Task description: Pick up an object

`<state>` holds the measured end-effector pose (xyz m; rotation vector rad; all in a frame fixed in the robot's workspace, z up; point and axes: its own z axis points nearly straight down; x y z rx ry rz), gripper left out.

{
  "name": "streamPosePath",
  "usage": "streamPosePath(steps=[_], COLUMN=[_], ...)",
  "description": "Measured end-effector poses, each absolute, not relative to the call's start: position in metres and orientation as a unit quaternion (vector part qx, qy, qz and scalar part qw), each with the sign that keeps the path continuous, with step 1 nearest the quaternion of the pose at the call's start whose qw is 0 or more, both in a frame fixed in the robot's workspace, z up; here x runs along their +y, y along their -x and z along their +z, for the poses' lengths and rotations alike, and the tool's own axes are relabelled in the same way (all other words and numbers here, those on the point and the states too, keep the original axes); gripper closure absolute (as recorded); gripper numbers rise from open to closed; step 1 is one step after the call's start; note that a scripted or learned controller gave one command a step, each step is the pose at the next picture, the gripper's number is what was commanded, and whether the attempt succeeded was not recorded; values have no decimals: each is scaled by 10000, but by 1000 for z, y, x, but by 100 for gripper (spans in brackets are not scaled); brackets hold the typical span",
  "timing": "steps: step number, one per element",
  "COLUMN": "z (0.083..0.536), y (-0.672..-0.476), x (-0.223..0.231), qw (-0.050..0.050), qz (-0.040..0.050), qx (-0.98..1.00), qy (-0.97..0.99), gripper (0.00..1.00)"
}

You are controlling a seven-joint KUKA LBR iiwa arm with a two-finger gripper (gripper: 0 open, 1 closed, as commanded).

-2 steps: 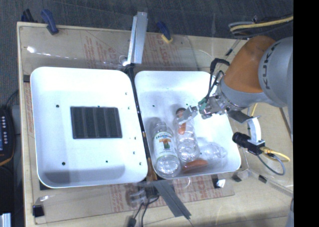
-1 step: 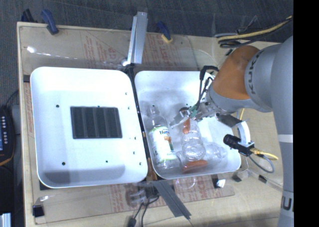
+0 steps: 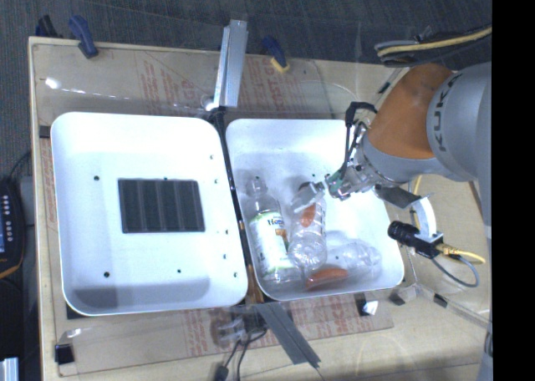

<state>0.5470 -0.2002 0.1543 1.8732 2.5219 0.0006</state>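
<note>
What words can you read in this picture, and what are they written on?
No text here can be read for certain.
Bottle label: green print on white, too blurred to read.
Bench board: faint red printing along its edges, too small to read.
Dark device at the left edge: small marks, unreadable.

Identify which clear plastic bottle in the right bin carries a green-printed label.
The bottle along the right bin's left wall; the other bottles look unlabelled.
</note>
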Motion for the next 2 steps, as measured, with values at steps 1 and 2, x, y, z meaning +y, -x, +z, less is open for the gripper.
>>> streamPosePath(steps=[1, 2], z=[113, 122], y=[-562, -562], x=[-208, -208], qw=[86, 75], qz=[37, 24], qx=[7987, 7998], qy=[-6016, -6003], gripper=[0, 100])
